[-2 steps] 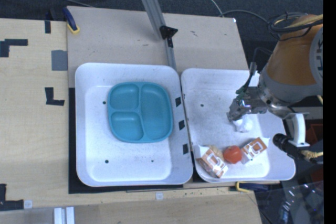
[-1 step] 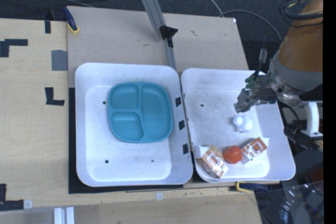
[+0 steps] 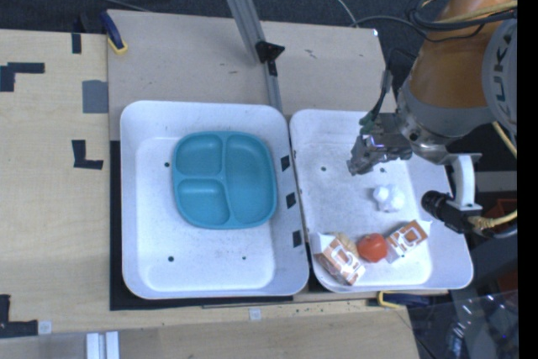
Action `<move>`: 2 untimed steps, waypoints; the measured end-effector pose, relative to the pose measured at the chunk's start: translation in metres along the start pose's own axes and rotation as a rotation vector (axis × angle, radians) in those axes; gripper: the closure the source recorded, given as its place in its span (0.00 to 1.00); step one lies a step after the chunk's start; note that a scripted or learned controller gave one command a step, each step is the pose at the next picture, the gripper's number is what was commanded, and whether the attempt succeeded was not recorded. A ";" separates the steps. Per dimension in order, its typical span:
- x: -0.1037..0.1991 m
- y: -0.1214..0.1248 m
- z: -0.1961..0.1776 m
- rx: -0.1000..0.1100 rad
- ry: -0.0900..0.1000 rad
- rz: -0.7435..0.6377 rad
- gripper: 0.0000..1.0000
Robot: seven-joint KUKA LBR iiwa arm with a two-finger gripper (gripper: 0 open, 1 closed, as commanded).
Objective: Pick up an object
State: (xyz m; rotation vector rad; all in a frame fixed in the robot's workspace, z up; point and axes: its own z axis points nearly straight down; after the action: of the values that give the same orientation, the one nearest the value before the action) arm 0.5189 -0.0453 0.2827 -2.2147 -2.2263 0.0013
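**Op A:** I take the white lump [image 3: 385,197] as my target. It lies in the right bin [image 3: 336,181], well toward that bin's right wall and about halfway down it. Nothing touches it, so it is the cleanest pick on offer.

**Op B:** And the gripper [image 3: 367,157]?

**Op A:** It hangs over the same bin, up and a little left of the lump, not touching it. I cannot tell how wide it stands from this angle; the wrist blocks the tips. I see nothing in it.

**Op B:** What else is in that bin?

**Op A:** Below the lump, along the bin's near edge, sit a red ball [image 3: 372,247] with an orange-and-white pack [image 3: 407,238] just to its right, and a second pack [image 3: 341,258] to its left. They crowd each other, so I judge them a poorer choice.

**Op B:** So the move?

**Op A:** I would shift down and right until I am centred over the lump, then descend straight. It looks small and soft, so I want to go low, almost to the bin floor, before closing.

**Op B:** And the left bin [image 3: 143,181]?

**Op A:** It holds a teal tray [image 3: 224,180], too broad for me.
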 end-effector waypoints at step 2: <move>0.088 0.041 0.017 0.000 0.000 -0.002 1.00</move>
State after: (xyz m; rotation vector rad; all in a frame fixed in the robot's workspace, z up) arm 0.5593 0.0431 0.2653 -2.2129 -2.2281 0.0009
